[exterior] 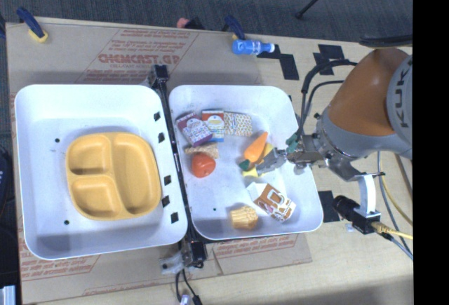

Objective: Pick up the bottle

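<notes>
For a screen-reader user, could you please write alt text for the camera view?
The arm's end effector sits low in the right bin beside a toy carrot, amid a tomato, snack packets and a waffle-like piece. The left bin holds a yellow divided tray.

"CHEMCAST GP" in red on the cardboard sheet; "KU" on the arm

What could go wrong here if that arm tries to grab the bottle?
1. The gripper sits right by the carrot and a yellow-green item, so it may well grab the wrong thing.
2. The right bin is crowded: packets, a tomato, a carton. A push could scatter them.
3. No bottle is clearly recognisable among them, so the target may be missed.
</notes>
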